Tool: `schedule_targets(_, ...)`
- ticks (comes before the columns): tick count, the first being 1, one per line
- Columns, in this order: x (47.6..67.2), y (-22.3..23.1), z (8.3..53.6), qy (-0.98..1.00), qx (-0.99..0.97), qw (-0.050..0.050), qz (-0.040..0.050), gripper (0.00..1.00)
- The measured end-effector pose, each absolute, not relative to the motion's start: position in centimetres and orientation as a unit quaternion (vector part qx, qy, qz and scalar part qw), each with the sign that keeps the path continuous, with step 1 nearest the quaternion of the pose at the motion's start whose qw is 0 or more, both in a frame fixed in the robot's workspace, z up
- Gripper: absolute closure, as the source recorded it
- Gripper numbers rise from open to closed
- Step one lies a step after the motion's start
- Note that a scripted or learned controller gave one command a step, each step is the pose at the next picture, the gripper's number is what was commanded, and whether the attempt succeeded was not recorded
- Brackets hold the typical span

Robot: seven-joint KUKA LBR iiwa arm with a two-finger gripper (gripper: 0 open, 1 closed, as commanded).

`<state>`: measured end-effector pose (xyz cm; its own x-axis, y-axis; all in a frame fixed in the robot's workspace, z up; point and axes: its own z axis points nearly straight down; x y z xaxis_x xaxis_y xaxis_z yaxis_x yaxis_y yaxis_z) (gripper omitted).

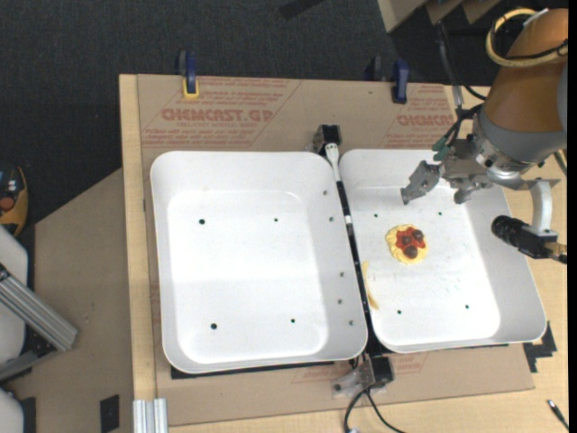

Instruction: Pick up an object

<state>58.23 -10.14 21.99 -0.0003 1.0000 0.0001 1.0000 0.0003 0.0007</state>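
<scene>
Dark carpet floor (81, 34), brown cardboard-covered bench (135, 242), blue clamps (188, 64), even light

A: What sits in the right bin (505, 318)?
B: One small toy (407, 244), round and yellow, with red and dark blobs on top, like a little tart.
A: How does it lie?
B: Flat on the floor, top up, about mid-bin, well apart from every wall.
</scene>
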Motion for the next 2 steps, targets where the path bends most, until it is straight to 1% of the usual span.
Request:
schedule_targets(1, 54.2, -11.3, 7.8, 0.706, 0.709, -0.004, -0.0021, 0.0)
schedule_targets(2, 54.5, -11.3, 9.5, 0.706, 0.708, 0.001, 0.0007, 1.0)
